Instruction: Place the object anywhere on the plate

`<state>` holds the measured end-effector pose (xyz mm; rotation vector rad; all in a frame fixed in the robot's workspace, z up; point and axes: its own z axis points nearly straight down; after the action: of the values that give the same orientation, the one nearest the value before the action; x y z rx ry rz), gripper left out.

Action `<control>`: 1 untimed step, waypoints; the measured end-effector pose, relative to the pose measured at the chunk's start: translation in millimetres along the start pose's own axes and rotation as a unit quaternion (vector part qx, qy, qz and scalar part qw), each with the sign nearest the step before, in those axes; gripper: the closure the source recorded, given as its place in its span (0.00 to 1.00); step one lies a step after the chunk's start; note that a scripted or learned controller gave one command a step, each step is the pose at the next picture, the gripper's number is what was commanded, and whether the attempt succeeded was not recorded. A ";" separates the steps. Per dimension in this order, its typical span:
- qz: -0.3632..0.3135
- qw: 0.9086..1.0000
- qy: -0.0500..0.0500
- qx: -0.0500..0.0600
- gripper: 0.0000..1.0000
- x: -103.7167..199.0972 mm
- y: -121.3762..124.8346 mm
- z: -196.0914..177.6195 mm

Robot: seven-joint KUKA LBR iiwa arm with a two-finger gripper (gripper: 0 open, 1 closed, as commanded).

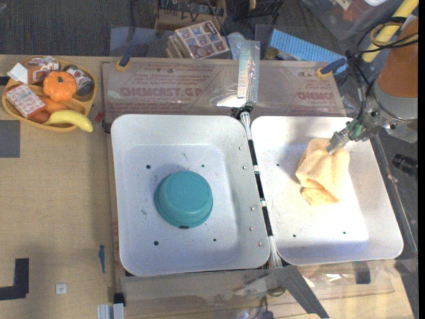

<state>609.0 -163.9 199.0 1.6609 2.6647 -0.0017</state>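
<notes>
A teal plate (184, 199) lies in the middle of the left white bin (133, 135). In the right white bin (372, 234) a pale yellow cloth (322, 173) lies crumpled toward the upper middle. Its upper right corner is drawn up into a peak. My gripper (340, 141) reaches in from the right and sits at that peak, shut on the cloth's corner. The rest of the cloth still rests on the bin floor. The plate is about a bin's width to the left of the gripper.
A yellow bowl (50, 102) holding toy fruit, with an orange pumpkin and a banana, stands on the bench at the far left. Flat cardboard (172, 88) lies behind the bins. Boxes and cables crowd the back. The ridge (255, 178) between the bins separates cloth and plate.
</notes>
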 end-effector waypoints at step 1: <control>-0.001 1.000 0.000 -0.001 1.00 -1.1 1.3 -24.3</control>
<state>610.6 -164.2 223.3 1.6581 2.6647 -0.0002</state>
